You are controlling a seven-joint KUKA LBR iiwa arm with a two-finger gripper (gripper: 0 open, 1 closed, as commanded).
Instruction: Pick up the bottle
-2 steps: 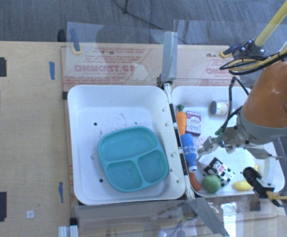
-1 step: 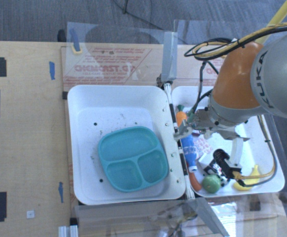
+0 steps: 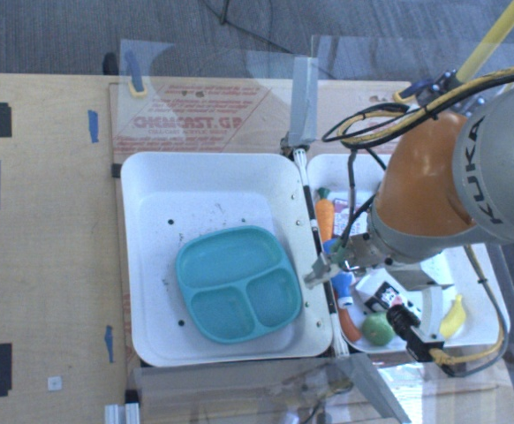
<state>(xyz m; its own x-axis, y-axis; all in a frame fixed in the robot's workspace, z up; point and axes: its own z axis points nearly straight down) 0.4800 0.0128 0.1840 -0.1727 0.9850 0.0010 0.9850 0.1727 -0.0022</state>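
Note:
A small white and blue bottle lies along the left wall of the right bin, partly hidden under the wrist. My gripper is low over that wall, right at the bottle's upper end. The orange band and grey arm cover the middle of the right bin. I cannot see whether anything is held.
An orange carrot lies above the gripper. A red-orange piece, a green ball, a black and white object and a yellow banana sit at the bin's near end. A teal divided plate rests in the left bin.

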